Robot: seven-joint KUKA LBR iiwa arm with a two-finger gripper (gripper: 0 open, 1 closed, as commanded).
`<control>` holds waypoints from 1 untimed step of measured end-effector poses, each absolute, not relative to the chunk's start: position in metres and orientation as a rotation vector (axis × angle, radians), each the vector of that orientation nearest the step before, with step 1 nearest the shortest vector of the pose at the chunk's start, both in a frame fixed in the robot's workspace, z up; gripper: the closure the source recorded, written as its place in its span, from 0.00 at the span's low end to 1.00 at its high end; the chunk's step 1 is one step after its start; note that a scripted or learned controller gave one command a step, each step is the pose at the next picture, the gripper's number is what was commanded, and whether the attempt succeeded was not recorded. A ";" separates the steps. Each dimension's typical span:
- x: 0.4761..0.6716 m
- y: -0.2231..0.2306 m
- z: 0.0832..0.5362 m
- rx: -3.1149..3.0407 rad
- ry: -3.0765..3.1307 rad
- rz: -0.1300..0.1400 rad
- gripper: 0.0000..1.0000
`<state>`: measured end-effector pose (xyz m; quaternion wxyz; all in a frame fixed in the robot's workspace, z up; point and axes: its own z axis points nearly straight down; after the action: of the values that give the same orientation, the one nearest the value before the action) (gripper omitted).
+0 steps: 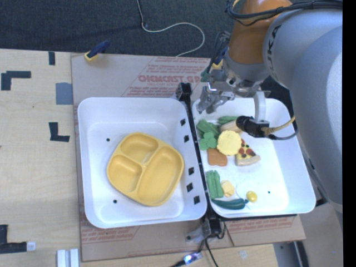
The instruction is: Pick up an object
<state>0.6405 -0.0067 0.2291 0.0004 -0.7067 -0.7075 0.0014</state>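
Partly, claw (210, 102) blurs over toy food (228, 143).

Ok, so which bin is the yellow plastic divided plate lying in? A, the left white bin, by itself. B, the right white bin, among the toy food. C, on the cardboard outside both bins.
A: the yellow plastic divided plate lies flat in the left white bin, while the toy food pieces, such as the yellow round piece, are grouped in the right white bin.
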 end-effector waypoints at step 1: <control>0.647 -0.017 0.214 -2.221 -2.222 0.005 1.00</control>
<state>0.6474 -0.0168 0.2137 0.0002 -0.7070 -0.7072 0.0016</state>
